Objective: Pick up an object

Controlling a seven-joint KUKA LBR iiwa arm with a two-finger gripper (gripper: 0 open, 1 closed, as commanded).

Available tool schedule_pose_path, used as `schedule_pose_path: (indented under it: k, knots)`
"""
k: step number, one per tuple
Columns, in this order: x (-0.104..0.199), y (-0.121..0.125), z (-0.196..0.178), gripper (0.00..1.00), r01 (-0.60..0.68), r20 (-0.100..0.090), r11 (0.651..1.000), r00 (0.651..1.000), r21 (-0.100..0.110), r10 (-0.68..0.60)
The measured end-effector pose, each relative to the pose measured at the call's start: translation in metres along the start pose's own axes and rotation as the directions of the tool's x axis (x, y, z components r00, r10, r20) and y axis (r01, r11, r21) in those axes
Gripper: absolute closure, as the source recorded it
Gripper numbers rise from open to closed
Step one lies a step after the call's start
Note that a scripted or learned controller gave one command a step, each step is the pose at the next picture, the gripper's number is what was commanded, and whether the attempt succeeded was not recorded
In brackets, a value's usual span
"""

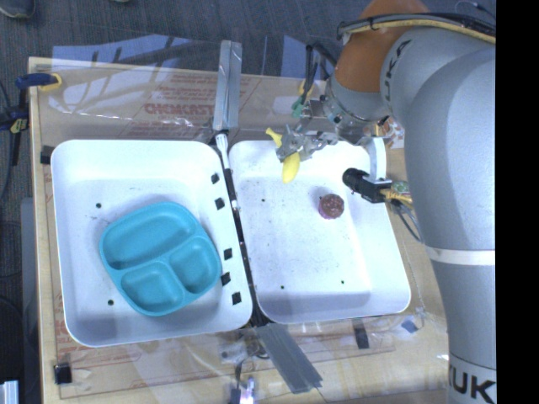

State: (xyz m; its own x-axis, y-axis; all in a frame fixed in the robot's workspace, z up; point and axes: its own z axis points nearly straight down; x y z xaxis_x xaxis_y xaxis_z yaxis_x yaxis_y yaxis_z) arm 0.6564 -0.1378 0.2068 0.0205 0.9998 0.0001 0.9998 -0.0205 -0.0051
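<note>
Camera view: the jaws (296, 147) are seen over the far left corner of the right bin (383, 289), with a small yellow object (290, 170) hanging directly beneath them, its long axis roughly upright. It appears to be pinched at its upper end between the fingers, so the jaws are judged to be clamped on it. A round brown object (332, 205) is seen lying apart, nearer and rightward of the jaws.

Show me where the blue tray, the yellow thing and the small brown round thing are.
Blue tray (160, 257): camera view, left bin, on the ridge between its compartments.
Yellow thing (290, 169): camera view, right bin's far edge, on its lower end.
Brown round thing (332, 206): camera view, right bin, on its middle.
</note>
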Motion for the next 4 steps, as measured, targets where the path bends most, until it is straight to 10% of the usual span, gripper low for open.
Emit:
schedule_pose_path:
  k: [1,2,3,4]
  knots:
    - [0.0,0.0,0.0,0.0,0.001,0.0,1.0,1.0,-0.001,-0.001]
    - [-0.013,-0.03,0.116,0.0,0.008,0.0,1.0,1.0,-0.001,-0.008]
    - [-0.013,-0.03,0.107,1.0,0.011,0.0,1.0,1.0,0.002,-0.011]
    - [0.066,-0.011,-0.029,1.0,0.047,0.0,0.999,0.999,-0.004,-0.047]
